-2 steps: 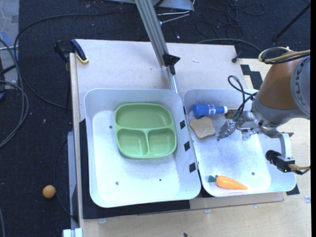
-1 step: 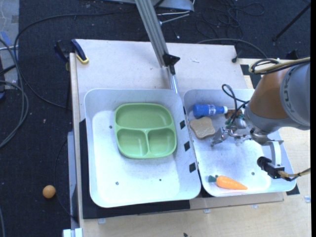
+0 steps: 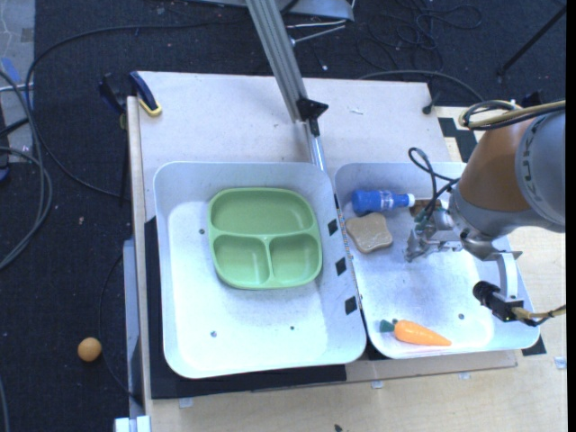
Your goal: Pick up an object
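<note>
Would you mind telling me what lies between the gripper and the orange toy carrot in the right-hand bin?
In the camera view, only bare white bin floor separates the gripper from the orange toy carrot.

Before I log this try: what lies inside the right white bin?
Inside the right white bin: a blue bottle with a white cap, a tan bread-shaped piece and an orange carrot. The gripper hangs over its middle; the arm covers the bin's far right corner.

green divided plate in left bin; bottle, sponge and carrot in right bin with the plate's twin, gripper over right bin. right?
One thing is off: the right bin has no second plate. The camera view shows one green divided plate, in the left bin. The rest holds: bottle, sponge and carrot lie in the right bin, with the gripper over it.
</note>
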Controlling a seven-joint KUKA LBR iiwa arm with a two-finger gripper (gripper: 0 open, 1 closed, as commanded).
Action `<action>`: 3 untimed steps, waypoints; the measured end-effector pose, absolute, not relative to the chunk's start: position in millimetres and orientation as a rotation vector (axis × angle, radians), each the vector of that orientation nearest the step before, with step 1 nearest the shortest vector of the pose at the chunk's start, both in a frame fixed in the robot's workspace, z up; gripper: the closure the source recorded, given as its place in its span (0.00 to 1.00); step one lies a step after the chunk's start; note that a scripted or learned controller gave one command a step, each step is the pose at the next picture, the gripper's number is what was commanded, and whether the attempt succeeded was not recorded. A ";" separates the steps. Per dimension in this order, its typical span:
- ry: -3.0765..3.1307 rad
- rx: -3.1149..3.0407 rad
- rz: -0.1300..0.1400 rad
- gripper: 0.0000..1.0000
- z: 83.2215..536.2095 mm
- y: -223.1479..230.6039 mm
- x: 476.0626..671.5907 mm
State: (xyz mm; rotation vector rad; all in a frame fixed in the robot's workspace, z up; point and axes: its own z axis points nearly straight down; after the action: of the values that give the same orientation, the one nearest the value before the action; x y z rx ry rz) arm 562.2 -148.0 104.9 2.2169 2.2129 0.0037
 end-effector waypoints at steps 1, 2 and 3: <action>2.220 2.215 0.005 1.00 168.4 -148.1 565.8; 2.221 2.213 0.006 1.00 229.2 -141.4 563.9; 2.224 2.218 0.000 1.00 222.5 -141.2 564.3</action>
State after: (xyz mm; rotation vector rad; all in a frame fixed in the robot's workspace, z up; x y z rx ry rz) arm 564.3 -141.2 222.5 2.2176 2.2237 -0.0005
